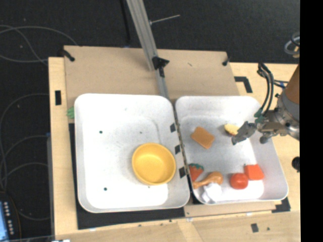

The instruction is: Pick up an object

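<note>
My gripper [252,134] hangs over the right side of the right bin [222,105], reaching in from the right. Its two dark fingers stand apart, open, with nothing between them. Just left of the left finger [241,134] lies a small pale yellow piece [231,129]. A brown block [203,137] sits further left. Below the gripper, near the bin's front, lie an orange block [255,172] and a red round piece [238,181]. In the front left corner are a red-orange piece [196,171], a tan piece [211,178] and a white piece [212,191].
A yellow bowl [154,164] stands in the left bin [101,115], near its front right. A grey metal pole [145,34] slants up from between the bins at the back. Black clips line the rim between the bins.
</note>
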You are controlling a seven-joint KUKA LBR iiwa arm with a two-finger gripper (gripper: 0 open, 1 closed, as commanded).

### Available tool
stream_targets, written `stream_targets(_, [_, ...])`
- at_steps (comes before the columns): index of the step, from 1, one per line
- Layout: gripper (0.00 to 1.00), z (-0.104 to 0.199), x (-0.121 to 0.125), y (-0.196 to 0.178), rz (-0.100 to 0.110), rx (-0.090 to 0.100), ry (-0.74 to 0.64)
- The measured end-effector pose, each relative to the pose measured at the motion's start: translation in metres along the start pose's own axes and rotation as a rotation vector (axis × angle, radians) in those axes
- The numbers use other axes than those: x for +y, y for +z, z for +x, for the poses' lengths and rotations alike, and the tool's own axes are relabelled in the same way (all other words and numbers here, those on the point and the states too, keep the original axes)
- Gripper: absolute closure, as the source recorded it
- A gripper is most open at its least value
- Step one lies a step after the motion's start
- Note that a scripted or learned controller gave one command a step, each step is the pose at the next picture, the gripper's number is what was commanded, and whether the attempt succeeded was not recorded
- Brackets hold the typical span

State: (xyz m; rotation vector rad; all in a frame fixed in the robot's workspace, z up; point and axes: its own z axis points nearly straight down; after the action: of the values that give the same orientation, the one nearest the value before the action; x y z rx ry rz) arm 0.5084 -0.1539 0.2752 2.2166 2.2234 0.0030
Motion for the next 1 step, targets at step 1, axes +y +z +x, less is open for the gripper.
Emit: stream_targets(1, [0.0,-0.0001,0.0,0.0001,0.0,0.0,0.002])
